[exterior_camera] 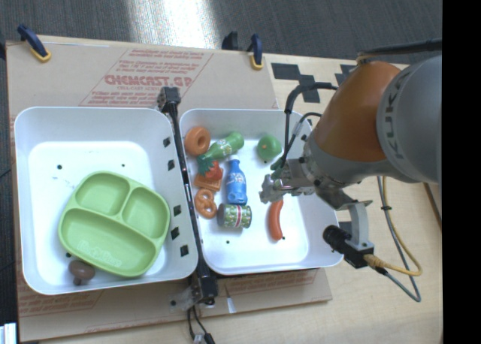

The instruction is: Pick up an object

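My gripper (274,188) hangs low over the right bin (301,248), right of its middle, at the end of the grey and orange arm. A red sausage (276,221) lies just below it on the bin floor, its upper end close under the gripper. Left of the gripper stands a blue bottle (236,182), with a green can (234,216) beneath it. A green round fruit (268,147) sits behind the gripper. I see nothing held in the gripper.
The right bin also holds an orange ring (198,140), a green bottle (223,147), a red toy (211,177) and a brown pretzel (204,202) along its left side. The left bin (30,140) holds a green divided plate (114,221) and a brown lump (81,271).
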{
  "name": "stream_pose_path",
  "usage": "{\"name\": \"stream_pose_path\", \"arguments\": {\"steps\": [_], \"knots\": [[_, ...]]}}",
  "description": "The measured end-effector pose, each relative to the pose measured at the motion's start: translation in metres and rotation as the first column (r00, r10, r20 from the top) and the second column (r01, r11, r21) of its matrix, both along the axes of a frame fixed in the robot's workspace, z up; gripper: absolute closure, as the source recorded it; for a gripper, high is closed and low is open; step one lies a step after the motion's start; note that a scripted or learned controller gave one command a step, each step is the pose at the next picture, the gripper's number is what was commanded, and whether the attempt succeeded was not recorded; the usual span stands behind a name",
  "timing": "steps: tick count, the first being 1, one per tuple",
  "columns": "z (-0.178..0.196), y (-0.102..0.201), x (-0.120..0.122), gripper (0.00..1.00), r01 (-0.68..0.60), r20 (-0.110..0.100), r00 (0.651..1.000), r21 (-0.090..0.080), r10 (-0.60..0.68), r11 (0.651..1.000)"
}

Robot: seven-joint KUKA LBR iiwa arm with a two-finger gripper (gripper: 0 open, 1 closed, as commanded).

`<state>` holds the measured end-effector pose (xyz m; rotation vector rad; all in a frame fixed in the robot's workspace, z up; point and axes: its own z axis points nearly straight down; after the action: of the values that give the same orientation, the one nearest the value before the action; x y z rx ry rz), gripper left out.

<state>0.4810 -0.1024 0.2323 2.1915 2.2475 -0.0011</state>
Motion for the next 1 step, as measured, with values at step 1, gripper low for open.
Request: {"name": "stream_pose_path", "arguments": {"steps": [1], "knots": [[0.0104, 0.0002, 0.0012, 1.00, -0.005, 0.002, 1.000, 0.000, 0.005, 1.000]]}}
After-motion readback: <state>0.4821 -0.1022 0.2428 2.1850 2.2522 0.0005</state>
